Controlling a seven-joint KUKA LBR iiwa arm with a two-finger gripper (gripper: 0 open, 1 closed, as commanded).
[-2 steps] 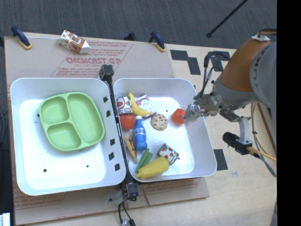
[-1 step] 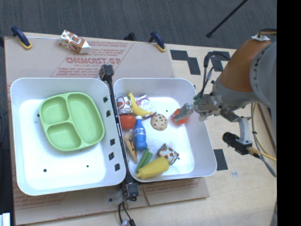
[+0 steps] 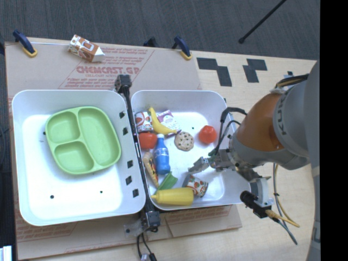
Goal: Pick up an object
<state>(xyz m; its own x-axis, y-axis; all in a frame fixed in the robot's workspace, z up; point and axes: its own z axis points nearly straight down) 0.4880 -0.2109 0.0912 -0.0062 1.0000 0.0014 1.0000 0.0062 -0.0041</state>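
two white bins side by side on the tabletop (image 3: 179, 64). left bin (image 3: 32, 200): a green divided plate (image 3: 82, 140), nothing else of note. a small carton (image 3: 84, 48) lies on the cardboard beyond it, near a blue clamp (image 3: 24, 42).

right bin (image 3: 217, 99), moving rightward from the divider: a red-and-white packet (image 3: 143, 122), a banana (image 3: 160, 123), a red tomato-like piece (image 3: 147, 140), a blue bottle (image 3: 161, 155) standing or tilted, cannot tell which; a green piece (image 3: 167, 180); a long yellow object (image 3: 174, 197) lying left-right along the near wall. then a cookie (image 3: 184, 141), a small patterned carton (image 3: 198, 186), a red ball (image 3: 206, 134).

tool (image 3: 198, 166) sits low in the bin's right half, pointing left from the arm (image 3: 266, 132). whether it is open or closed, cannot tell at this size; nothing visibly gripped.

judgement: the patterned carton is the nearest thing, just beside the tool on the side toward the near wall, touching or almost touching the yellow object. the cookie lies just beyond the tool on the far side. crowding from the yellow object and the near wall could foul a grasp there; the red ball stands freer.
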